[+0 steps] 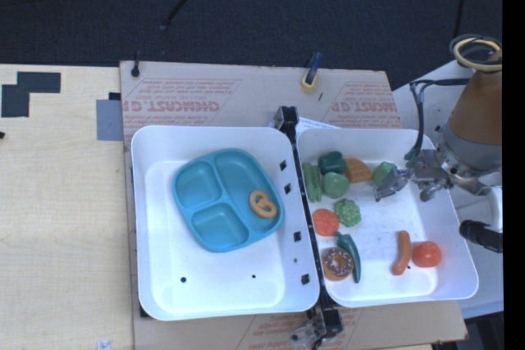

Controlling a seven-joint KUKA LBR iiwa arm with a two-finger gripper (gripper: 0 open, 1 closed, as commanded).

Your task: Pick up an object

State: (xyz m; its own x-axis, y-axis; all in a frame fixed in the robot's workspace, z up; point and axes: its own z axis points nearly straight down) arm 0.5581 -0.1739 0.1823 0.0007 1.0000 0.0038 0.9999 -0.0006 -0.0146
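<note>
Orange sausage (401, 252) lies near-vertical, rt bin (459, 291).

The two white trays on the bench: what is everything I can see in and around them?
Left bin: one, white, left side of the bench.
Right bin: one, white, beside the left bin.
Divided plate: one, blue, in the left bin.
Pretzel: one, tan, on the plate's right compartment.
Green toy vegetables: several, upper left of the right bin.
Orange piece: one, beside those greens.
Tomato-like toy: one, red, near the bin's left wall.
Broccoli: one, green, right of it.
Doughnut: one, brown, lower left corner.
Dark green pepper: one, beside the doughnut.
Sausage: one, orange-red, lower right.
Red ball-like toy: one, beside the sausage.
Clamp: one, blue and yellow, back edge of the cardboard.
Arm: one, grey with orange band, right.
Tool: one, grey, over the right bin.
</note>
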